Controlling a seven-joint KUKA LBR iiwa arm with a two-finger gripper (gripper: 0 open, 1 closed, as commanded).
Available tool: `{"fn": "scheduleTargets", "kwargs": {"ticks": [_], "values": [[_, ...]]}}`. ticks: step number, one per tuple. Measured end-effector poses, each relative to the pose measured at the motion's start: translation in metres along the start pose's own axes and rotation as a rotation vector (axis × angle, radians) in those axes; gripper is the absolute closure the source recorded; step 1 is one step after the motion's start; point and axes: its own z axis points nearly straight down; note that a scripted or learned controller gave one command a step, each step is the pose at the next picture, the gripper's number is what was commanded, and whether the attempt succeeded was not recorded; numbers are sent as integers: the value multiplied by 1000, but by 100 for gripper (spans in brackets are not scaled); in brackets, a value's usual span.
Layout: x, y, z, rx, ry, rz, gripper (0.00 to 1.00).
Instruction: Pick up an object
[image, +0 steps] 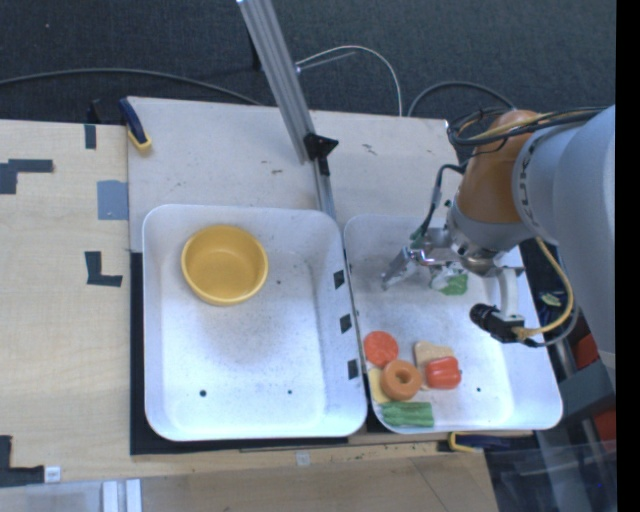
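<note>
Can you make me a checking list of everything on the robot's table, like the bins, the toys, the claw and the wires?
Surface: pale bench bearing two white bins, left bin and right bin.
Job's things: toy foods grouped at the right bin's near-left corner: red slice, orange ring, red piece, green piece. A green item by the gripper.
Clutter: yellow bowl in the left bin.
Gripper: gripper over the right bin's far half.
Cables: black cables behind the bench.
Surroundings: dark floor.

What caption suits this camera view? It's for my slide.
Arm's gripper over the right bin beside a green item; yellow bowl in the left bin.
</note>
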Motion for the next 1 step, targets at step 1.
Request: {"fn": "scheduleTargets", "kwargs": {"ticks": [1], "values": [[1, 1, -14, -5, 1, -2, 100]]}}
